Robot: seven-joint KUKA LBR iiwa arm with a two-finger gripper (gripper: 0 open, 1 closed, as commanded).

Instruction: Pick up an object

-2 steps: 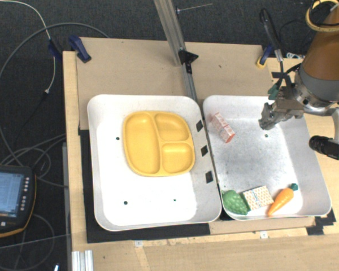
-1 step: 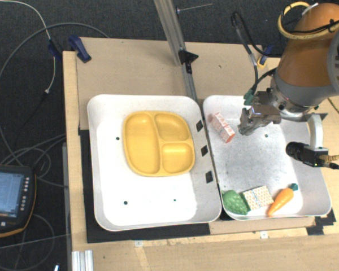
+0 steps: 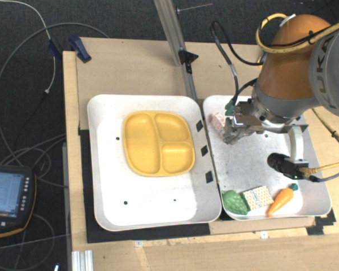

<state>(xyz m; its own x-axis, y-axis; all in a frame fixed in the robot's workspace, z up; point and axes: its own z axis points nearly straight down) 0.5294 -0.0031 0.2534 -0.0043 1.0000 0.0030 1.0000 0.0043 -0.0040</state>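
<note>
Carrot against right bin's near rim.

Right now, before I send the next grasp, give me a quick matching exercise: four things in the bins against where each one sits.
Things:
1. yellow divided tray
2. toy carrot
3. green toy
4. claw

Places:
A. right bin, near edge, leftmost of the three toys there
B. upper left part of the right bin
C. left bin, in its middle
D. right bin, near edge, rightmost of the three toys there

Pairs: 1-C, 2-D, 3-A, 4-B
</note>
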